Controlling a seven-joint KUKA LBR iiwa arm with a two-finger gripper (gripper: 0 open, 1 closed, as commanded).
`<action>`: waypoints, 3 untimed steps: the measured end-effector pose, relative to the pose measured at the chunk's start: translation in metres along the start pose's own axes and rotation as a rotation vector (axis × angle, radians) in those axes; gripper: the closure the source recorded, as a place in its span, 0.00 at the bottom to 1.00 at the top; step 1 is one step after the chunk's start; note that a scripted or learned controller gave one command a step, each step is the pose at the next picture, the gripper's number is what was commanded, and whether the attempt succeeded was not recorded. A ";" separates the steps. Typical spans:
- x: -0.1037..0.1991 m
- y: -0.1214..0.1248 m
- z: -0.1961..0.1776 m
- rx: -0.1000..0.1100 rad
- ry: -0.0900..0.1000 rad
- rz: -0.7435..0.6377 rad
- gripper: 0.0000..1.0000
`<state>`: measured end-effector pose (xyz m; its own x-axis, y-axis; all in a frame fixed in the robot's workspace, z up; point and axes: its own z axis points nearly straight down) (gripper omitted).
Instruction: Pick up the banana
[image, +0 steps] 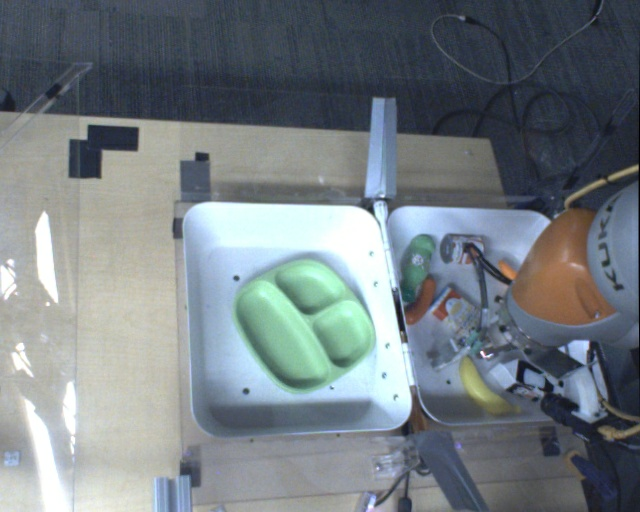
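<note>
the pincer (478, 345) hangs low in the right bin (530, 222), and whether it is open or closed i cannot tell. the banana (483, 387) lies on the bin floor just below it, toward the near wall, not lifted. judging by this, closing on it and raising it are left

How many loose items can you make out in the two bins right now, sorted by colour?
Green: 2, the divided plate in the left bin and a green vegetable in the right bin
Yellow: 1, the banana
Orange-red: 1, a carrot-like piece
Total: 4 clearly told apart; the arm hides more of the right bin.
</note>
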<state>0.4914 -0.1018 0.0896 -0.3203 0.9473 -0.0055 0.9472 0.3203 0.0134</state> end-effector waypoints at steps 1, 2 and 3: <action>0.000 0.004 -0.012 -0.008 -0.003 -0.001 1.00; 0.000 0.003 -0.012 -0.008 -0.003 0.000 0.00; -0.002 -0.001 0.000 0.001 0.001 -0.013 0.00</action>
